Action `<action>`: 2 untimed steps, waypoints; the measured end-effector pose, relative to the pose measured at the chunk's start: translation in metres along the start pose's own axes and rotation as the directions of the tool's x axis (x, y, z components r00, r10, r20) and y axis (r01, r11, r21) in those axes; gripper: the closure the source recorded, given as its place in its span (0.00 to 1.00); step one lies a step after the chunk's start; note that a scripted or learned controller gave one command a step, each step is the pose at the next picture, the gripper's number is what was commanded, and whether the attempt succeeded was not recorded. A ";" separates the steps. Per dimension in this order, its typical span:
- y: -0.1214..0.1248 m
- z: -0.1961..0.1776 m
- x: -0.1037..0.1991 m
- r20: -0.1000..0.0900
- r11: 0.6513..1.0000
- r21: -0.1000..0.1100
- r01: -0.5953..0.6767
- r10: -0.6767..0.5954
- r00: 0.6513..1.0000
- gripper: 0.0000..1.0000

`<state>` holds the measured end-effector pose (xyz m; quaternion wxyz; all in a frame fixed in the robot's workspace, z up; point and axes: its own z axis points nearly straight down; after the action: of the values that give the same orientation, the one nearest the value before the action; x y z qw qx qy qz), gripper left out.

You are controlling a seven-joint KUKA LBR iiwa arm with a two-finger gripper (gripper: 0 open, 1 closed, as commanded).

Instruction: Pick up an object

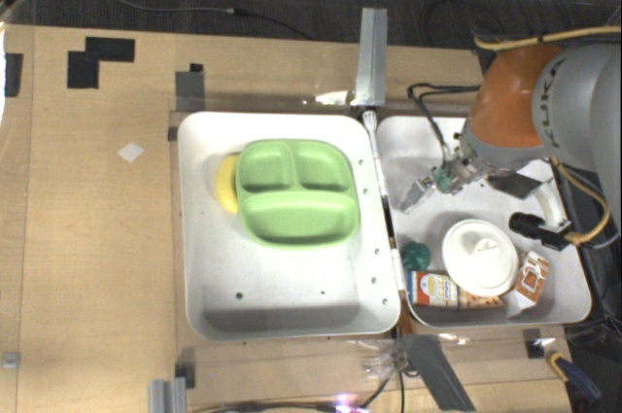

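My gripper (420, 191) hangs over the upper left part of the right bin (408, 141), pointing down and left toward the divider. Below it sit a small teal object (416, 256), a white round bowl (479, 257), an orange and white carton (445, 290) lying flat along the front wall, and a small brown packet (532, 276) at the right. The gripper is apart from all of them, roughly a hand's width above the teal object in the image.
The left bin (282, 294) holds a green divided plate (294, 190) with a yellow object (225, 185) poking out from under its left edge. A metal post (371, 56) stands behind the divider between the bins.
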<state>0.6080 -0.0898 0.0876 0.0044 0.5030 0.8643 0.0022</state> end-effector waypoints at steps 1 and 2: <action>0.045 0.000 -0.034 -0.015 0.982 0.016 0.189 -0.189 0.982 0.00; 0.049 0.001 -0.027 -0.010 1.000 0.007 0.017 -0.017 1.000 0.00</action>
<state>0.6637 -0.0894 0.0870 -0.0019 0.4956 0.8685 0.0016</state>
